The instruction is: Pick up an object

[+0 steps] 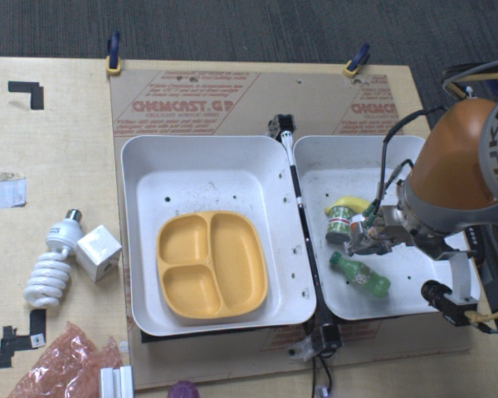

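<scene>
The right bin (pixel 315 164) holds a green bottle (pixel 361 274) lying on its side, a small green-labelled can (pixel 339 220) and a yellow banana-like piece (pixel 349 203) behind the can. My gripper (pixel 367 239) hangs low over the right bin, just right of the can and just above the bottle's upper end. Nothing shows clearly between its fingertips. The orange band of the arm (pixel 456 164) looms to the right. The left bin (pixel 141 181) carries a yellow divided plate (pixel 212 264).
On the bench left of the bins lie a spiral light bulb (pixel 51 259), a small white box (pixel 99 252) and a pink mesh bag (pixel 62 367). A black divider bar (pixel 299 214) runs between the bins. Cables trail along the right bin's far side.
</scene>
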{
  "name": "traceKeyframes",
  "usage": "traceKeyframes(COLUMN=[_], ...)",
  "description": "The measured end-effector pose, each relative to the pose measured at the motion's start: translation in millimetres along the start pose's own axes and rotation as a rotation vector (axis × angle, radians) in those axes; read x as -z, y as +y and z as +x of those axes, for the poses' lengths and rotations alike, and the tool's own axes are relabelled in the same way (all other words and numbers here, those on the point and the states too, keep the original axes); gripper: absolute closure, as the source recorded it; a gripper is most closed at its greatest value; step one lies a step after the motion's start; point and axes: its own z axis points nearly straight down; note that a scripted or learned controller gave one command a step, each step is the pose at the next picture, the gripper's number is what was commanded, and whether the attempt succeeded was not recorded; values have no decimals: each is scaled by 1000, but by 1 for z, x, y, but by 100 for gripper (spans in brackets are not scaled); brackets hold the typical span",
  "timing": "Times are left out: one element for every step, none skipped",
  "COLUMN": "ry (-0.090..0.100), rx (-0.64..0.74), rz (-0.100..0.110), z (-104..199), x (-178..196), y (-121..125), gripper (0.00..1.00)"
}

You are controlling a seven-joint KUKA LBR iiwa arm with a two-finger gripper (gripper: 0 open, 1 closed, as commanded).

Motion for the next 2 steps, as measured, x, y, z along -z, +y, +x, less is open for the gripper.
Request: traceKeyframes(ry=[0, 0], rx=[1, -2], rz=[-4, 0], z=[53, 23], x=[15, 6], y=[1, 0], gripper=[100, 100])
